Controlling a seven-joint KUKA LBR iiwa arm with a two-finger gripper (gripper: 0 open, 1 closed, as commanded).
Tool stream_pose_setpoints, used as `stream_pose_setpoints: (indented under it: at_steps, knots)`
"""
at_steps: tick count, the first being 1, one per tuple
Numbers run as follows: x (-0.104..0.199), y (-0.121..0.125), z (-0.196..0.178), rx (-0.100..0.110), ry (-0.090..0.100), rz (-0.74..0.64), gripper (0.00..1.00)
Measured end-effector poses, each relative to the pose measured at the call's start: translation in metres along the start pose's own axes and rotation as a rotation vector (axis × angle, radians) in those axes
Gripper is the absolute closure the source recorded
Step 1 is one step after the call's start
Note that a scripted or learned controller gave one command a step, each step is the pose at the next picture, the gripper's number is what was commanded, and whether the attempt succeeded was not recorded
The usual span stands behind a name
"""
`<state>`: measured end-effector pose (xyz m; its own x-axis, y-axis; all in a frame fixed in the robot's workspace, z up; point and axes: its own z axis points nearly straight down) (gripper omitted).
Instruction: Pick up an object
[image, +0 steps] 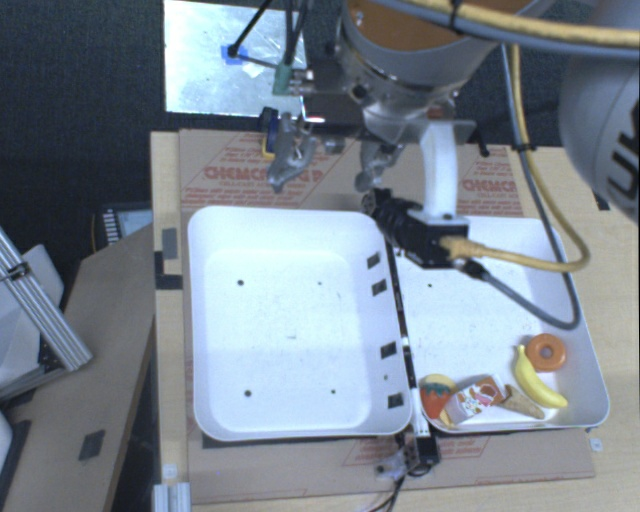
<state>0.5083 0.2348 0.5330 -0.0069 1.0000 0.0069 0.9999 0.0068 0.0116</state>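
**Wide end effector above far rims, objects in near corner**

High over the far edge of the left bin (215, 330): end effector (330, 165), spread wide, nothing between its fingers (287, 155). Well apart from it, in the near corner of the right bin (470, 320): banana (535, 380), orange ring (546, 351) touching its tip, red fruit (437, 396), small packet (473, 398). Beneath both bins, cardboard on the bench (165, 160).

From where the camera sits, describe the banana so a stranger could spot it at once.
Find the right bin and go to its near right corner, where small items cluster. The banana is the curved yellow piece just below the round orange doughnut, the only plain yellow thing there.
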Motion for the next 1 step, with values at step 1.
stream_pose_setpoints:
  at_steps: [1]
  knots:
    - [-0.0009, 0.0324, -0.0018, 0.008, -0.006, 0.006, 0.0]
